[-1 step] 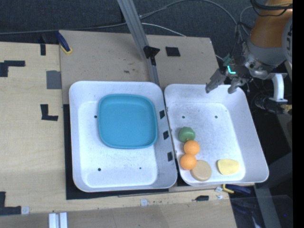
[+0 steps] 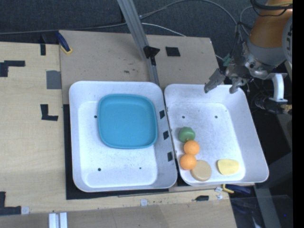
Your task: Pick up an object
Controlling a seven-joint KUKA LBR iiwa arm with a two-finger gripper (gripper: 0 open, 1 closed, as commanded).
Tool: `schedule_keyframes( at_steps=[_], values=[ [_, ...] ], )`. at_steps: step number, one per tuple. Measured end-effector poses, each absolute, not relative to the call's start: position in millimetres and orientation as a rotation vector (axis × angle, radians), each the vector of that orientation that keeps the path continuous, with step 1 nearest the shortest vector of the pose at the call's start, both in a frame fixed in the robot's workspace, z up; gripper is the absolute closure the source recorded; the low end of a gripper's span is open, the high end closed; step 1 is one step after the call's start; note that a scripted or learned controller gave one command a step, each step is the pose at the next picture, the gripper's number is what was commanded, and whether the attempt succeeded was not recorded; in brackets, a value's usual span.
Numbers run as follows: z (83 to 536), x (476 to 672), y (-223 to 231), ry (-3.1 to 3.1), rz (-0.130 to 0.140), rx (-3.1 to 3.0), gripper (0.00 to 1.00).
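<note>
**Tool up at the back, nothing grabbed**

Tool [image 2: 222, 86] hanging over the far rim of the right bin [image 2: 223, 109], fingers spread apart, nothing between them. Arm [image 2: 270, 25] coming in from the right, orange band up top.

Down in the near part of that bin: green ball [image 2: 186, 134] sitting just above an orange ball [image 2: 191, 147], with a second orange [image 2: 188, 162] right below, touching or close to it. Tan disc [image 2: 201, 170] just beside that lower orange, yellow piece [image 2: 228, 166] a little further right. All well apart from the tool.

Left bin [image 2: 80, 141] with a blue plate [image 2: 127, 120] lying flat in it. Both bins side by side on the surface [image 2: 28, 127], edges touching in the middle.
</note>
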State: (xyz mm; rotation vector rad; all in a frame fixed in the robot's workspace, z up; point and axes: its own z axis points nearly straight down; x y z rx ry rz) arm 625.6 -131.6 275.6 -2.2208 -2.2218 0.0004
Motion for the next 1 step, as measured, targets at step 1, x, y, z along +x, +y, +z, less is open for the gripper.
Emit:
schedule_keyframes(
  at_steps=[1],
  values=[
    [213.9, 625.2, -125.0, -2.219, 0.005, -2.217, 0.00]
  ],
)
